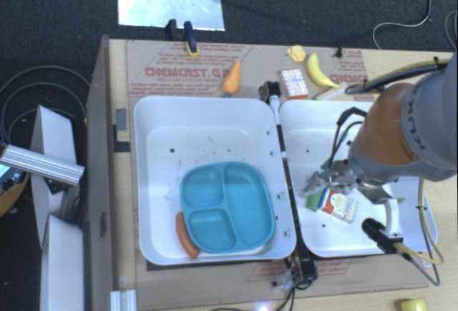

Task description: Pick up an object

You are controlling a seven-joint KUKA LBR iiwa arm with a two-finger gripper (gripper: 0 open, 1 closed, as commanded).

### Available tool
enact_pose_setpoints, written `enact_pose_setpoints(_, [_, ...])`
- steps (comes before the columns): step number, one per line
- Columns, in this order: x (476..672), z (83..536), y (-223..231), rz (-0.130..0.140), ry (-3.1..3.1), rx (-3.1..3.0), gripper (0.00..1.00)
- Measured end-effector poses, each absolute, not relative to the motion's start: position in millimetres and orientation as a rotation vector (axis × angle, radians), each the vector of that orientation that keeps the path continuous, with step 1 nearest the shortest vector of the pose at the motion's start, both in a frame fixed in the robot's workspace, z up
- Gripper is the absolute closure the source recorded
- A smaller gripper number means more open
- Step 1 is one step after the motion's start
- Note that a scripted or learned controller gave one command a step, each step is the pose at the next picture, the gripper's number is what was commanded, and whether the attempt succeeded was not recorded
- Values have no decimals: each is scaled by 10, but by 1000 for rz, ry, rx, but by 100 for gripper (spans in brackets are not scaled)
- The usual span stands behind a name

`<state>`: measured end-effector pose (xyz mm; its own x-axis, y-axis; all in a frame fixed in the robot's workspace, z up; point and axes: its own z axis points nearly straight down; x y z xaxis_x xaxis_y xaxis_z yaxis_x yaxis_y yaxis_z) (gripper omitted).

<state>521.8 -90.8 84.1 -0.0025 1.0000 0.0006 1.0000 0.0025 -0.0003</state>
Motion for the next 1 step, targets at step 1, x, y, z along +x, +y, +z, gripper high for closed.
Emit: enact_pose_setpoints(1, [5231, 953, -907, -4, -2225, -2220, 100])
